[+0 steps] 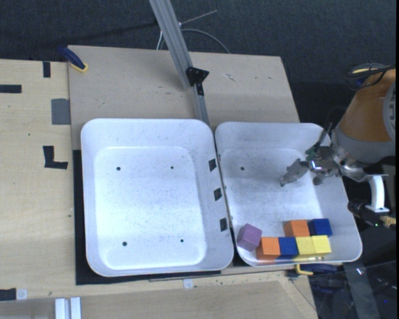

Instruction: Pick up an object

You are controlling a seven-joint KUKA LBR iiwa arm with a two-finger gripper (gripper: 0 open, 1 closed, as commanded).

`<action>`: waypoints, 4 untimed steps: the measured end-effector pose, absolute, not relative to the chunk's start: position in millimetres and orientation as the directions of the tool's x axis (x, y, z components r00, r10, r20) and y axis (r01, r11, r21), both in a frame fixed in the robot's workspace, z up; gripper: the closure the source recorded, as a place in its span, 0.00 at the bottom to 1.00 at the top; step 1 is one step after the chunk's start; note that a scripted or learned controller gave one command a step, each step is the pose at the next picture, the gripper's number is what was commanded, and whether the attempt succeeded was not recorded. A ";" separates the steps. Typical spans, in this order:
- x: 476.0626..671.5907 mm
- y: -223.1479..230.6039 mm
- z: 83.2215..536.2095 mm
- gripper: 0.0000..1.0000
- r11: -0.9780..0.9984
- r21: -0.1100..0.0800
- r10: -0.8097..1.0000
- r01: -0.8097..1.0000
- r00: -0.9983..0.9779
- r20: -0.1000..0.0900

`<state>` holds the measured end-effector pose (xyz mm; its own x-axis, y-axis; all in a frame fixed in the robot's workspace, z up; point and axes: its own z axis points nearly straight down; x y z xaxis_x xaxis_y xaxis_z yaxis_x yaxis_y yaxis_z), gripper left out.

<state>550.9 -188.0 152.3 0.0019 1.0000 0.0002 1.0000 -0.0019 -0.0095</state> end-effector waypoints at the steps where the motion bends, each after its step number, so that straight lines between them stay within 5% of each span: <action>1: 592.7 -178.1 87.7 0.00 0.003 -0.004 1.000 1.000 -0.003 0.000; 2: 555.1 -191.0 216.8 0.00 0.000 0.006 1.000 1.000 0.000 -0.003; 3: 608.7 -184.6 170.2 0.00 0.003 -0.002 1.000 1.000 -0.003 0.000; 4: 621.5 -141.2 203.9 0.00 0.006 0.003 1.000 1.000 -0.006 0.001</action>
